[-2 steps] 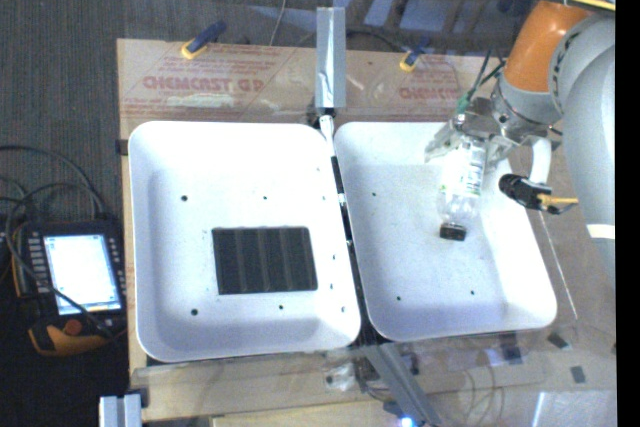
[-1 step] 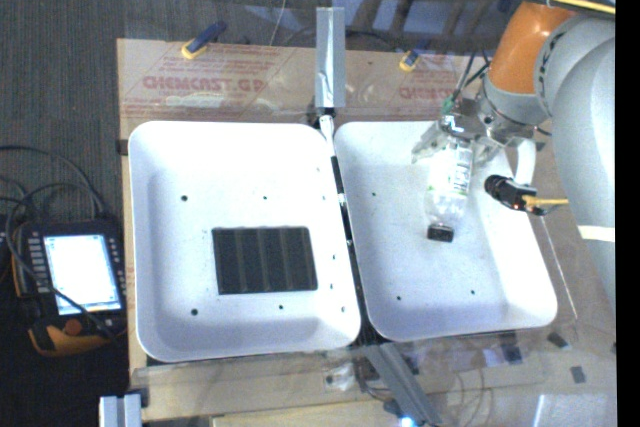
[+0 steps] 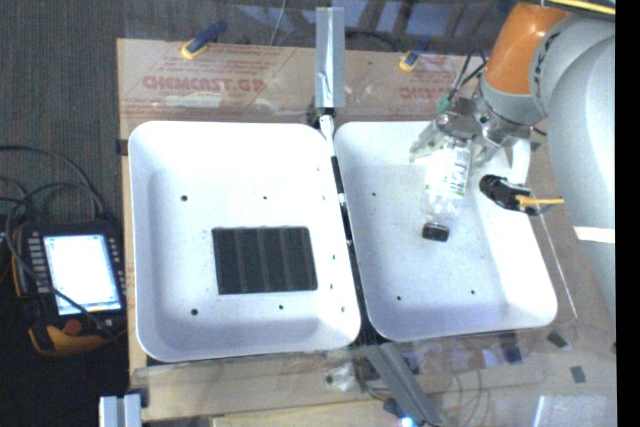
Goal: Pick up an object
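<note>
2 shallow white bins side by side on the surface (image 3: 150, 80), a brown board w/ red lettering. Left bin (image 3: 160, 165) has a dark ribbed rectangular pad (image 3: 265, 259) lying flat near its middle. Right bin (image 3: 500, 295) sits just beside it. Silver strip (image 3: 328, 60) upright btwn bins at far edge. 2 yellow-blue clamps (image 3: 201, 39) on far edge. Handheld pendant w/ lit screen (image 3: 75, 275) on dark floor at left, cables around it.

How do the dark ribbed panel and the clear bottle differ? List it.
The dark ribbed panel is black, opaque and rectangular; the clear bottle is see-through and slender with a dark cap. The panel lies flat in the left bin, far from the gripper; the bottle is in the right bin, just beneath it. Both sit inside white bins.
</note>
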Controlling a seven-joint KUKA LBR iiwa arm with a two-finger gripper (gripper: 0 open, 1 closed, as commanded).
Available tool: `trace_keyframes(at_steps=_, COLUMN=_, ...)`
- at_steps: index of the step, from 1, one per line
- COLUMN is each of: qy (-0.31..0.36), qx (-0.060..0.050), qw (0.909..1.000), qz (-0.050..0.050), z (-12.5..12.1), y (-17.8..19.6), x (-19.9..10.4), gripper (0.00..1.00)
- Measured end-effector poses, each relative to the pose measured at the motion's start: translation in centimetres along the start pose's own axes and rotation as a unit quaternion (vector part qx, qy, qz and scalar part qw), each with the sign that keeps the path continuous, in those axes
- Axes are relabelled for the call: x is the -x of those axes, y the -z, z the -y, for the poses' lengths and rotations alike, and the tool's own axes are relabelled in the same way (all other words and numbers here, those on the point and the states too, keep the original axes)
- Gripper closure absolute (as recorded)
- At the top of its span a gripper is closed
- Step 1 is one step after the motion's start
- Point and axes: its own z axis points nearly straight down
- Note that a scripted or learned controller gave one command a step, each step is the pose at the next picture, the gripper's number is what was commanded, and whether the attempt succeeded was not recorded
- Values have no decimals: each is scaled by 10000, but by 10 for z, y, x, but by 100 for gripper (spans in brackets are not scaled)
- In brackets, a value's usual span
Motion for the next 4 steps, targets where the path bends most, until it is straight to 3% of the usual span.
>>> trace_keyframes(at_steps=1, qy=-1323, qx=-14, qw=9912, qz=-27, z=-1, y=-4, x=-19, gripper=100)
trace_keyframes(at_steps=2, qy=-1116, qx=15, qw=9937, qz=10, z=0, y=-5, x=-19, gripper=100)
trace_keyframes(at_steps=3, qy=-825, qx=32, qw=9966, qz=-54, z=7, y=1, x=-19, gripper=100)
trace_keyframes(at_steps=4, qy=-1268, qx=-49, qw=9919, qz=-84, z=76, y=13, x=17, gripper=100)
